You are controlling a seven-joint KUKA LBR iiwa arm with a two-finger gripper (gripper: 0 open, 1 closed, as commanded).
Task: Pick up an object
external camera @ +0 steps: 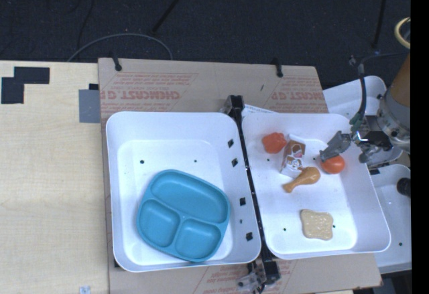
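Note:
The right bin (365, 209) holds several toy foods. A red tomato (334, 165) lies near its right wall. A tan drumstick (303, 179) is just left of it, with a small printed carton (293, 156) and an orange-red piece (273, 142) further left. A beige slice (316, 224) rests near the front. My gripper (352, 151) hangs over the bin's right side, open. Its left finger (333, 147) points down at the tomato's top edge. Nothing sits between the fingers.
A blue divided plate (182, 214) lies in the left bin (127, 152). A black divider bar (242, 172) runs between the bins. The arm's wrist and cables (392, 112) hang over the right bin's outer rim.

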